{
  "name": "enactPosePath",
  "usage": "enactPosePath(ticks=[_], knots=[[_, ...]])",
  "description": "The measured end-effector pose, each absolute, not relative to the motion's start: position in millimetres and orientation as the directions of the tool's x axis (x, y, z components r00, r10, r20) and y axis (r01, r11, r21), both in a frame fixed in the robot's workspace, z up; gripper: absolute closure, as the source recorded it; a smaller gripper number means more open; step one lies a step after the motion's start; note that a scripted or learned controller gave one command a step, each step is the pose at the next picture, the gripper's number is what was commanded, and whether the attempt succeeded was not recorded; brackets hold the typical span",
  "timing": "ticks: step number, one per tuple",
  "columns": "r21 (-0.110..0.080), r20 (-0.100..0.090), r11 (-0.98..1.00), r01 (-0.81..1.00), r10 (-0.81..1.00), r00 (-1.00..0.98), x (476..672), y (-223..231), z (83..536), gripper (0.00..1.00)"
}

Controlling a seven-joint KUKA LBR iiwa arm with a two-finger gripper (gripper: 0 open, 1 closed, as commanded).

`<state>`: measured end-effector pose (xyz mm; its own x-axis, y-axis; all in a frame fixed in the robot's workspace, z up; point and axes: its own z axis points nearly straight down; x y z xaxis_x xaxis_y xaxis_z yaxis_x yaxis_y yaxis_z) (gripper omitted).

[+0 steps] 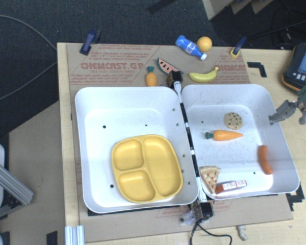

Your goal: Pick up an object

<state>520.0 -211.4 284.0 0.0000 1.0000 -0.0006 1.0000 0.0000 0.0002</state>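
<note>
Bench (117, 60): tan board printed in red, dark carpet beyond; two white bins, the left bin (92, 111) bearing a yellow divided tray (146, 167). Right bin (255, 98): carrot (223, 135), orange with green top, lying mid-bin; cookie (233, 119) toward the far edge; sausage (265, 159) by the right wall; pizza slice (210, 177) at the near left corner. My gripper (284, 111) sits at that bin's right rim, grasping nothing; fingers' spread I cannot tell

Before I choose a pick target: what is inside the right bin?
The right bin holds a cookie, carrot, sausage, pizza slice and a small packet. Nothing looks covered.
</note>
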Motion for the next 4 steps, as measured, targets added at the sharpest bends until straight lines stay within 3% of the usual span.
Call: enactPosePath(ticks=[1, 2, 3, 4], knots=[[0.001, 0.0, 0.001, 1.0, 1.0, -0.001, 597.1, -196, 224, 0.0], [-0.004, 0.002, 0.001, 1.0, 1.0, -0.001, 619.3, -140, 101, 0.0], [-0.002, 0.001, 0.0, 1.0, 1.0, 0.0, 587.4, -115, 84, 0.0], [0.002, 0.0, 0.002, 1.0, 1.0, -0.002, 667.2, -104, 104, 0.0]])
